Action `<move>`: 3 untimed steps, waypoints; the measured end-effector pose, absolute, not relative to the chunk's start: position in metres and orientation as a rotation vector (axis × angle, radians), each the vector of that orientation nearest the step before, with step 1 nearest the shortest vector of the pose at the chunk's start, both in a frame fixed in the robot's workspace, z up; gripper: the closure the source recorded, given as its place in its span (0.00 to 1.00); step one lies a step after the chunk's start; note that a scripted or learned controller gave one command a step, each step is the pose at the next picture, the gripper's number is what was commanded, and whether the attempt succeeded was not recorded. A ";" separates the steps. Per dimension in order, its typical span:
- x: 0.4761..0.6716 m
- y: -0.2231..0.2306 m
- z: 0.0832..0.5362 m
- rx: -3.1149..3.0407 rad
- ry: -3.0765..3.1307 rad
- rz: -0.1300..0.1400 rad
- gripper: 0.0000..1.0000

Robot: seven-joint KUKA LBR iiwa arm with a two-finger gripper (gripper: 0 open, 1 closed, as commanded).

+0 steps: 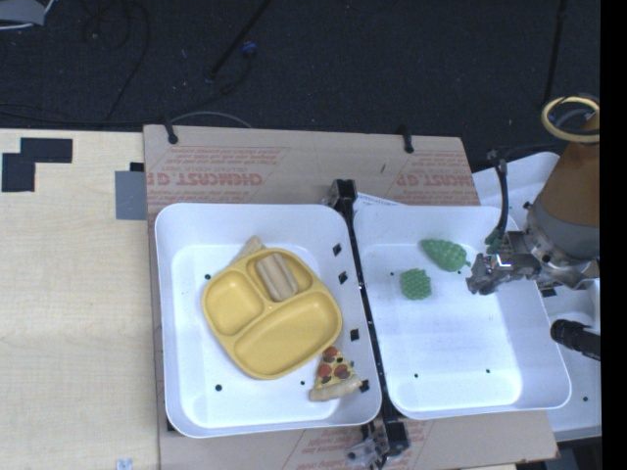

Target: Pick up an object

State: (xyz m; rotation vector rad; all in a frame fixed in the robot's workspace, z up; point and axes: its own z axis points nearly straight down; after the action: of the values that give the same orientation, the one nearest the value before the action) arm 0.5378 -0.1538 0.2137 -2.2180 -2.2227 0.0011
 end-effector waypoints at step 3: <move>0.548 0.012 0.207 -2.212 -2.223 0.003 1.00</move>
State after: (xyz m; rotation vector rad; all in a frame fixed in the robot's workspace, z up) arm 0.5481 0.0124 0.2067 -2.2125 -2.2227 0.0026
